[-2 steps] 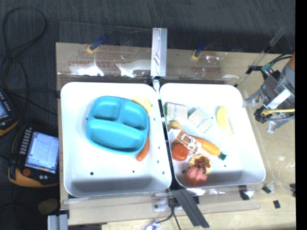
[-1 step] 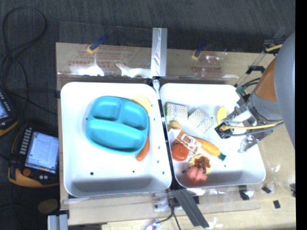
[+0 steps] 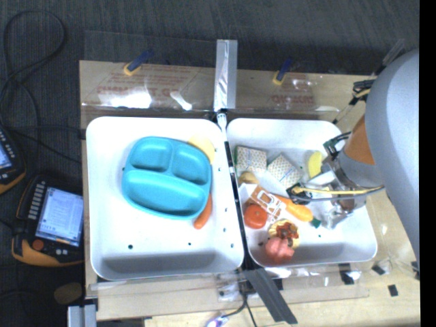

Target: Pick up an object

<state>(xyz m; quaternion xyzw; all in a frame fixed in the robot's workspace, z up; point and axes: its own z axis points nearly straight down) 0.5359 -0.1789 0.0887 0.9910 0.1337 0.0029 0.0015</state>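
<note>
The arm (image 3: pixel 398 135) reaches in over the right bin (image 3: pixel 354 247) from the worktop's right edge, its gripper (image 3: pixel 320 199) low among the clutter near the bin's middle. Whether the fingers are open or closed I cannot tell; the wrist hides them. Just beside the gripper lies an orange carrot-shaped piece (image 3: pixel 300 212), with a red tomato (image 3: pixel 255 215) and a pinkish toy (image 3: pixel 278 248) toward the bin's front. Patterned packets (image 3: pixel 251 161) sit near its back left corner. The left bin (image 3: pixel 109 251) carries a blue divided tray (image 3: pixel 167 176).
</note>
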